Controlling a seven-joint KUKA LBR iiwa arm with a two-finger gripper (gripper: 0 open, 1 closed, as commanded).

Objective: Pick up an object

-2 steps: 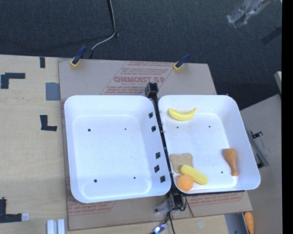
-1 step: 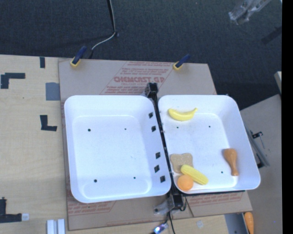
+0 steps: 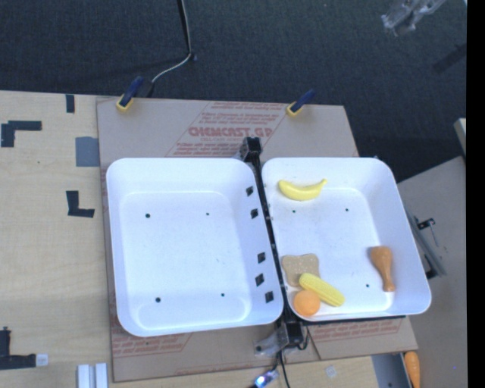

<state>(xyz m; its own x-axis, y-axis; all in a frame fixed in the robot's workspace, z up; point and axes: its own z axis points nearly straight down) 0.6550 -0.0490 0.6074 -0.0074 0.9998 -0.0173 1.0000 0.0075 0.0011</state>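
Observation:
The right bin [image 3: 379, 170] holds several toy foods. A yellow banana [image 3: 301, 189] lies near its far left corner. At the near left corner sit a tan bread slice [image 3: 300, 265], a yellow corn cob [image 3: 321, 289] and an orange fruit [image 3: 307, 304], close together. A brown drumstick [image 3: 383, 267] lies by the right wall. A blurred pale grey shape, apparently my gripper [image 3: 409, 14], hangs at the top right, far beyond the bins and well away from all the objects.
The left bin [image 3: 125, 178] stands beside the right one on a cardboard sheet [image 3: 227, 132]. Two clamps [image 3: 130, 92] [image 3: 301, 100] hold the sheet's far edge. A cable [image 3: 182, 45] runs off at the back. Black clips line the seam between the bins.

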